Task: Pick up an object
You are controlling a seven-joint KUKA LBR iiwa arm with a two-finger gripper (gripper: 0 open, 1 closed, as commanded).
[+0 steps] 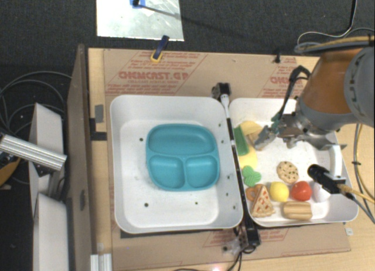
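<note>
Down at the frame's lower right, toy food crowding the right white bin (345, 208). Further up, pale yellow rounded toy piece (251, 128) just left of the grey two-finger gripper (262, 137). Fingers: cannot tell whether spread or pinching.

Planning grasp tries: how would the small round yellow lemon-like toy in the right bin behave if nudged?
The small round yellow toy looks smooth and ball-shaped, so it would probably roll. The red round toy and pizza-slice toy beside it may block it. Likely light, perhaps slippery.
</note>
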